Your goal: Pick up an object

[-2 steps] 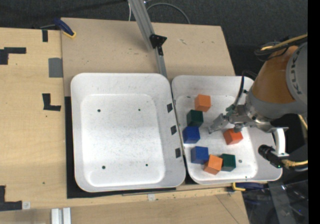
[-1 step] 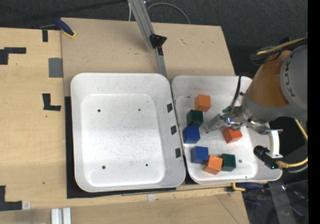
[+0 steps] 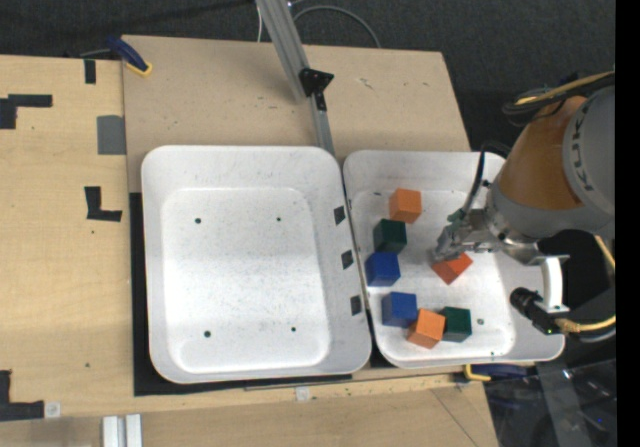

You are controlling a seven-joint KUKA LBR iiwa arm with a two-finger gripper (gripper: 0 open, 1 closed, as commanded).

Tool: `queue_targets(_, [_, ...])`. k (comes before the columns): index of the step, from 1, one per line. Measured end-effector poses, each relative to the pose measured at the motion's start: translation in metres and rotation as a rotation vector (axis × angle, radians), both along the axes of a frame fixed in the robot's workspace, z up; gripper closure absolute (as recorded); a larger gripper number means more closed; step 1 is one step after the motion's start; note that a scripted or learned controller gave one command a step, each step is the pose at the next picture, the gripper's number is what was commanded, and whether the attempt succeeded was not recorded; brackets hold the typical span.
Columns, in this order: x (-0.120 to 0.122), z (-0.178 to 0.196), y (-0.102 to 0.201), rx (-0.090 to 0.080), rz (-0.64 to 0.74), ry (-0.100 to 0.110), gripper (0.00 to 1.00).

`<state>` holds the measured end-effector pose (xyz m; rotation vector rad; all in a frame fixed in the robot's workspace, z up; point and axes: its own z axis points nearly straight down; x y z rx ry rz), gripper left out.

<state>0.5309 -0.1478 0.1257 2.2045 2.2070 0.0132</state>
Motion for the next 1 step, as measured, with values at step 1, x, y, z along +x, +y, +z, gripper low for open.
queue_targets(1, [0.0007,0.0625,0.0038,0.009,0.001,0.017,1.00])
